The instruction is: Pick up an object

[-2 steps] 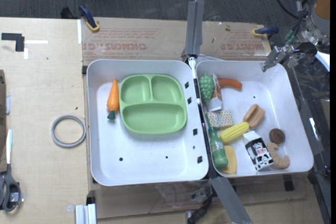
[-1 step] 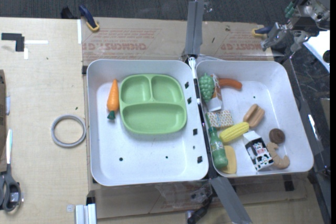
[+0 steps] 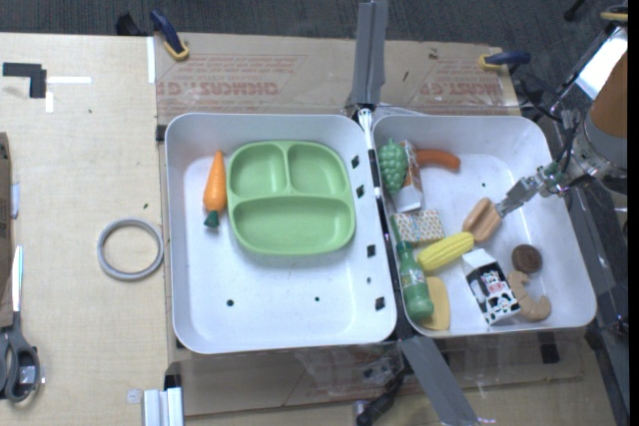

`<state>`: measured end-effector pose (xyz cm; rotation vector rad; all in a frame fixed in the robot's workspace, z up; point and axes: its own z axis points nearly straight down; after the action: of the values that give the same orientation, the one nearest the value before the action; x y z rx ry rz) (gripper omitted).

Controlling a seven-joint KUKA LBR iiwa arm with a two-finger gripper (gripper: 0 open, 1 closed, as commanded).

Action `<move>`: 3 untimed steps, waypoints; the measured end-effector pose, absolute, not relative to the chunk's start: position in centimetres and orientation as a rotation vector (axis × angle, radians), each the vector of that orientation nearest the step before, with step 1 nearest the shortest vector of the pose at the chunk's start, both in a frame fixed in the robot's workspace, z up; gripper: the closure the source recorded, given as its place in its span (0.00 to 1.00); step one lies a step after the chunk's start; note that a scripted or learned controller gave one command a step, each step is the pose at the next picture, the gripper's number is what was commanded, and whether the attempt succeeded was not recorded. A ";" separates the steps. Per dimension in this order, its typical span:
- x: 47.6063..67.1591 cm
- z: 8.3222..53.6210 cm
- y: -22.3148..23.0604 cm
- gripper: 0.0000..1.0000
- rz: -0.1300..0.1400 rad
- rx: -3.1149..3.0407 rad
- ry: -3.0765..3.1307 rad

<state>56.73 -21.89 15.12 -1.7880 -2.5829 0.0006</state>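
Note:
The right bin (image 3: 559, 214) holds several toy foods: green grapes (image 3: 391, 165), an orange sausage (image 3: 437, 158), a cracker box (image 3: 419, 226), a corn cob (image 3: 445, 251), a green bottle (image 3: 411, 282), a tan bun (image 3: 481, 219), a brown donut (image 3: 526, 259), a small carton (image 3: 492, 286) and a tan pastry (image 3: 536, 307). My gripper (image 3: 507, 202) reaches in from the right, low over this bin. Its tip points down-left, just right of the bun's upper end. Nothing is visibly held.
The left bin (image 3: 190, 294) holds a green divided plate (image 3: 292, 198) and an orange carrot (image 3: 215, 185) along its left side. A tape ring (image 3: 131, 247) and scissors (image 3: 18, 359) lie on the bench at the left. A metal divider (image 3: 369, 55) stands between the bins.

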 end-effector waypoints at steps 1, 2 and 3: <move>59.8 14.7 -19.5 0.00 0.000 -1.817 -2.564; 54.7 9.6 -13.8 0.00 0.000 -1.759 -2.604; 54.7 9.6 -13.8 0.00 -0.001 -1.759 -2.604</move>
<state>54.74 -13.85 9.63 -1.7586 -2.6040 -0.0005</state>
